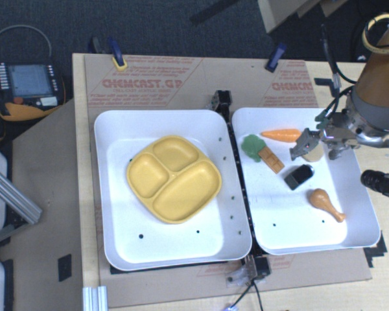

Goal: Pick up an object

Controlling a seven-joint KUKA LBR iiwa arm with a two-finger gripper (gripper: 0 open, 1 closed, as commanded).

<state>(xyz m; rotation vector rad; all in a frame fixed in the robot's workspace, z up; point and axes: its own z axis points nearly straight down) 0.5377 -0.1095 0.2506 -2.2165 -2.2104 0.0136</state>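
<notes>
One yellow plate [174, 187], one carrot [282, 135], one drumstick [326, 204]

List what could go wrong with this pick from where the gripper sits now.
1. The gripper hangs by the orange carrot and small black block; closing could nudge one instead of gripping it.
2. The green-topped brown piece lies near the right white bin's inner wall, leaving little finger room.
3. The tan drumstick looks rounded and may slip.

The surface [181, 76] is a tan board printed with red lettering. Two shallow white bins rest on it side by side, the left bin [117, 173] and the right bin [298, 229], touching along their inner edges. A yellow clamp [118, 60] and a blue clamp [275, 57] grip its far edge.
</notes>
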